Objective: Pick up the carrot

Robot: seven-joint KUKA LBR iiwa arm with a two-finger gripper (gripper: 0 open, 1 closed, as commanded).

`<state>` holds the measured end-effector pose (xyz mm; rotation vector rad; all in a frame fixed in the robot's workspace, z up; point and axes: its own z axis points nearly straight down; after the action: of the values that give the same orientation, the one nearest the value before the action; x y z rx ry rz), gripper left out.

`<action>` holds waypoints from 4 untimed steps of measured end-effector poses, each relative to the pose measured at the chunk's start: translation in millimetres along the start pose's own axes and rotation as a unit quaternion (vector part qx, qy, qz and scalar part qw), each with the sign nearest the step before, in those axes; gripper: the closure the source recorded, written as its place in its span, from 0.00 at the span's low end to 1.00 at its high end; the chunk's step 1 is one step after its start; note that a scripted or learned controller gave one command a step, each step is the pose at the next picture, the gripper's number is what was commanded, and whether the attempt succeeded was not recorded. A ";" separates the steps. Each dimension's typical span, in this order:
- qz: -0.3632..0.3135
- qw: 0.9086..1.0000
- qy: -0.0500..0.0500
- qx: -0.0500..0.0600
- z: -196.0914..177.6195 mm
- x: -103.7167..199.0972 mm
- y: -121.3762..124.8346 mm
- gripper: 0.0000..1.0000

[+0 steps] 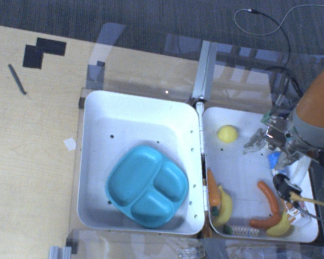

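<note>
The carrot (212, 189) is a slim orange piece lying along the left wall of the right bin (239, 168), pressed against a yellow banana (225, 206). My gripper (267, 151) hangs over the upper right part of that bin, well up and to the right of the carrot. It is open: its fingers are spread apart with nothing held between them. A small blue object (272, 160) lies just under the gripper.
A yellow lemon (227, 133) sits left of the gripper. Two red-orange sausage-like pieces (267, 195) (264, 223), a second banana (280, 229) and a dark green item (229, 228) crowd the bin's lower right. The left bin (107, 119) holds a blue divided plate (148, 186).
</note>
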<state>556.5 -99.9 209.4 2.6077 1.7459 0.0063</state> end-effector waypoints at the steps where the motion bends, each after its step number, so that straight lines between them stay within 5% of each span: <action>1: 0.004 1.000 0.002 -0.004 119.4 -18.3 -44.5 0.00; 2: 0.011 1.000 0.000 0.000 90.1 35.2 74.7 0.00; 3: 0.053 0.999 0.000 0.001 118.7 -10.1 13.0 0.00; 4: 0.050 0.999 0.001 -0.001 106.9 -7.7 14.9 1.00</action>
<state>567.8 -112.7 102.5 2.6922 1.6120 0.0124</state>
